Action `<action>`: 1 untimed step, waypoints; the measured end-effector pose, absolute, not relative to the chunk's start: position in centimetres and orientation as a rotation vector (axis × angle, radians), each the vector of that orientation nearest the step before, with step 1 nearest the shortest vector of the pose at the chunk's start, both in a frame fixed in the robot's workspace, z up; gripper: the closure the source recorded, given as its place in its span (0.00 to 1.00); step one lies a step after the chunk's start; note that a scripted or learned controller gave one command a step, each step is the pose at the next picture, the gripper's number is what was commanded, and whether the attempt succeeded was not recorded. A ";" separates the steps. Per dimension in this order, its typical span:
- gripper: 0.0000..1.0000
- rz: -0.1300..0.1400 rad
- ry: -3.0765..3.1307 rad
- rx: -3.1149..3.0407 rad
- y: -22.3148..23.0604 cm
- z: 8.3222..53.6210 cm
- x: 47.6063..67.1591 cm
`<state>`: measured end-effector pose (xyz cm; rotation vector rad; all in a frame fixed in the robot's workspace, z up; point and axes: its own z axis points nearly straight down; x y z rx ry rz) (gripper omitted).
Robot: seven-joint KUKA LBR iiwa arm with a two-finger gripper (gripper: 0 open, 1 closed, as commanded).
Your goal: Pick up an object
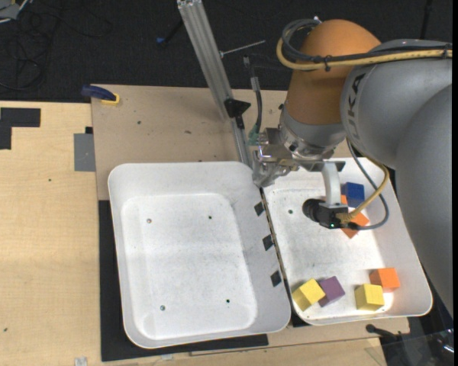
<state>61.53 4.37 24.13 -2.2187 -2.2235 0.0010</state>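
The grey arm with its orange band [328, 48] reaches in from the right over the right bin [412, 296]. My gripper [269, 168] hangs at that bin's far left corner, close to the divider between the bins, with nothing seen in it. A blue block [354, 192] and an orange block [356, 222] lie near the bin's far right, partly behind a black part of the wrist [320, 211]. Along the near edge sit a yellow block [308, 293], a purple block [332, 288], a second yellow block [369, 296] and another orange block [388, 278].
The left bin [130, 204] is beside the right one, with black clips [267, 241] along the shared rim. A slanted aluminium rail [210, 59] rises behind the bins, just left of the gripper. A tan bench [38, 227] lies to the left.
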 end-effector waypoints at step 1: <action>1.00 0.001 -2.222 -2.219 7.8 23.7 63.9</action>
